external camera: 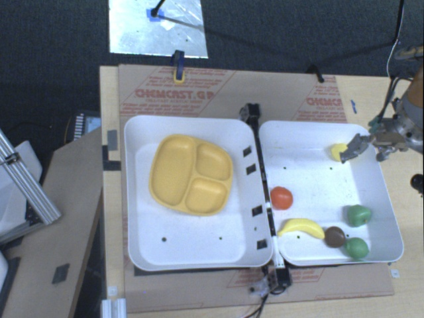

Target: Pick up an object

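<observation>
bench point(218, 85): cardboard-topped, printed red lettering, carries both bins side by side
left bin point(192, 254): shallow white, holds the yellow tray in its upper-middle area
right bin point(311, 144): shallow white, touching the left bin along a black clip seam down the middle; all the small objects are in here
yellow tray point(191, 174): three compartments, lying flat, slightly rotated, nothing in it
arm point(411, 111): comes in from the right edge, wrist sits over the right bin's upper-right corner
gripper point(368, 148): low over the right bin's upper-right area, two grey fingers spread apart, one finger tip right beside the yellow lump, nothing seen between the fingers
banana point(301, 228): yellow, lying along the near edge of the right bin, left of the brown object
red-orange ball point(281, 198): near the left wall of the right bin, just above the banana, apart from it
green block point(358, 214): right side of the right bin, above the green ball
green ball point(357, 247): near-right corner, just beside the brown object
brown object point(334, 236): between banana tip and green ball, touching or nearly touching both, cannot tell which
yellow lump point(340, 152): small, upper right of the right bin, at the gripper's left finger, resting on the bin floor, not lifted
</observation>
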### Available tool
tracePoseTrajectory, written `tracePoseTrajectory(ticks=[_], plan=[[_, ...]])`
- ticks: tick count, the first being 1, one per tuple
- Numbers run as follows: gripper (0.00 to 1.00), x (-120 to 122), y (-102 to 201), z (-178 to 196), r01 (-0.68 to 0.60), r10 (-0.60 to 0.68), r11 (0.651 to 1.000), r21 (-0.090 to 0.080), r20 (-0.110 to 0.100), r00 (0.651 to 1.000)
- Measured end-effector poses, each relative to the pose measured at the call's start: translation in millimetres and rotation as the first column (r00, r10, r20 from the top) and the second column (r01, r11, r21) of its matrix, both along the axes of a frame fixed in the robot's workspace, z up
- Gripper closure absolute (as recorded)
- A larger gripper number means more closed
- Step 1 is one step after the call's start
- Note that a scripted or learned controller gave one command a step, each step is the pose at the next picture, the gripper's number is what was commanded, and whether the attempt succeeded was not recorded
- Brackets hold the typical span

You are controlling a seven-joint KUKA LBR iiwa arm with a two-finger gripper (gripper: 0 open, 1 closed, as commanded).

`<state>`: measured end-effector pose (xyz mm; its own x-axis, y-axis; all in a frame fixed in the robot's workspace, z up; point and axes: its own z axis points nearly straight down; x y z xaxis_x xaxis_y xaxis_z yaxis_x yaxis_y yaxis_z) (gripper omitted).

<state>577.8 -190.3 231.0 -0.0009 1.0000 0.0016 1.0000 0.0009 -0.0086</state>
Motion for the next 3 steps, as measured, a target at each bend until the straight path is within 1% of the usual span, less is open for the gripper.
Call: tracePoseTrajectory(ticks=[1, 2, 3], plan=[[0.00, 2.4, 0.4, 5.6, -0.002, 0.002, 1.000, -0.002, 0.010, 1.000], [0.00, -7.1, 5.0, -45.2, 0.000, 0.000, 1.000, -0.001, 0.006, 1.000], [0.00, -1.0, 1.2, -90.2, 0.000, 0.000, 1.000, -0.001, 0.007, 1.000]])
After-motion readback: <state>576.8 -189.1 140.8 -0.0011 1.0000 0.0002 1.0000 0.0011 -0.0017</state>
